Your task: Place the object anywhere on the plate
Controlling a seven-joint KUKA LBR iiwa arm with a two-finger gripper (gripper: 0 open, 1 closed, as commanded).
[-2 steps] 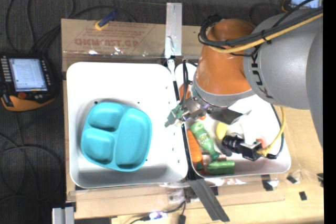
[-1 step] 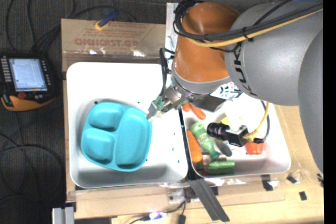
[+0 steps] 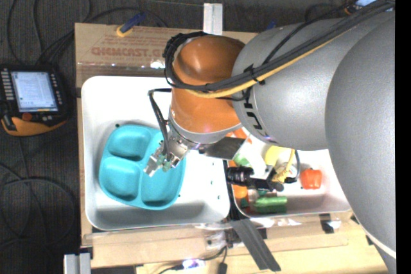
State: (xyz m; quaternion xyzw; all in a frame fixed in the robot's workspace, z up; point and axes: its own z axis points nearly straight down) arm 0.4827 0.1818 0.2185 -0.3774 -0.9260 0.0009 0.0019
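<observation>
Overhead view of a desk carrying 2 shallow white bins side by side. A grey robot arm (image 3: pixel 302 93) with an orange band reaches in from the right edge and bends down over the left bin (image 3: pixel 115 96).

A turquoise plate (image 3: pixel 119 173) with 3 compartments lies in the left bin, nearer its bottom edge than its top edge. The tool (image 3: pixel 162 162) hangs over the plate's right side, above the largest compartment and just inside its right rim. The 2 smaller compartments lie to the tool's left.

Whether the tool is spread or pressed together cannot be told from this angle, and nothing can be made out in its grasp.

Loose things lie in the right bin (image 3: pixel 324 205), across the wall between the bins. They include a green piece (image 3: pixel 270 204) near the bottom edge, an orange piece (image 3: pixel 310 178) and a yellow piece (image 3: pixel 275 156).

The object to be placed is probably one of these. If so, it lies well to the tool's right, while the plate sits directly beneath the tool.
</observation>
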